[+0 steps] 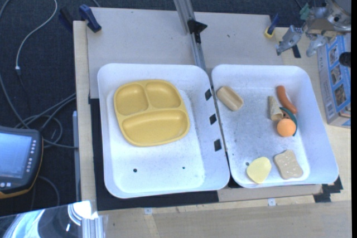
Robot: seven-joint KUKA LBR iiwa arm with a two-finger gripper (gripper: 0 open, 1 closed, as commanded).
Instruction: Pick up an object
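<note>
I see the gripper (pixel 302 43) hanging open and empty beyond the right bin's (pixel 245 72) far edge. The carrot (pixel 286 98), roll (pixel 274 108) and orange (pixel 286 127) crowd together, so my grasp may slip or snag two.

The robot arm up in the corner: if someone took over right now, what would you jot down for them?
Gripper: open, holding nothing, above the bench beyond the right bin's far corner.
Right bin: tan roll, carrot, orange ball, yellow piece, cracker.
Left bin: yellow divided plate.
Done: nothing picked yet.
Left: descend, grasp one object, lift.
</note>
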